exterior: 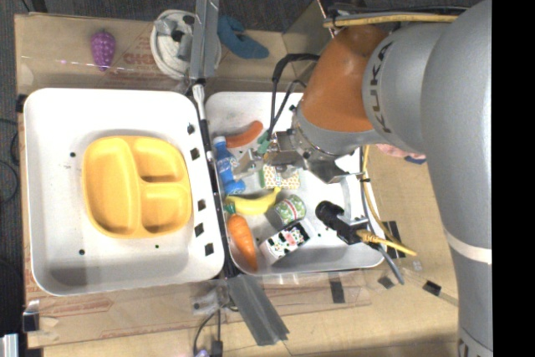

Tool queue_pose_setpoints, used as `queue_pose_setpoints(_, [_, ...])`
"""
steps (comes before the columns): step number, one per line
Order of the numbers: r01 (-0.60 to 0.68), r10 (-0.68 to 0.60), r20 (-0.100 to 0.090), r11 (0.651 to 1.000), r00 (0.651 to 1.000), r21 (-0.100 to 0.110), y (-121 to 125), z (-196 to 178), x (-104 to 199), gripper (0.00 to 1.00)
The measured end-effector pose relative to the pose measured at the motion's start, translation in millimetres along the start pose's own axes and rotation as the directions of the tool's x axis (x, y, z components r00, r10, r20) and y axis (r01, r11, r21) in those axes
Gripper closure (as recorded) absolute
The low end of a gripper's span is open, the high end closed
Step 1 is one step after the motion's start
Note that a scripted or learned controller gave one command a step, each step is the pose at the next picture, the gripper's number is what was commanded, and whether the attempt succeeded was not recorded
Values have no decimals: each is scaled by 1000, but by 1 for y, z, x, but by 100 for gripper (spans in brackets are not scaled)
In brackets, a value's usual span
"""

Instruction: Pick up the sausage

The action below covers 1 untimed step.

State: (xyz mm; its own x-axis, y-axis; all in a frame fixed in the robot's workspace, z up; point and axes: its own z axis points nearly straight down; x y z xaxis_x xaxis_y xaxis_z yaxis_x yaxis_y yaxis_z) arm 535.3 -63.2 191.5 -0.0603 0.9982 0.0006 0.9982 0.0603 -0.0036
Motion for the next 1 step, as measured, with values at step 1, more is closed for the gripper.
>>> queue_pose_setpoints(1, [52,-52,1,999,999,1,62,86,-56,0])
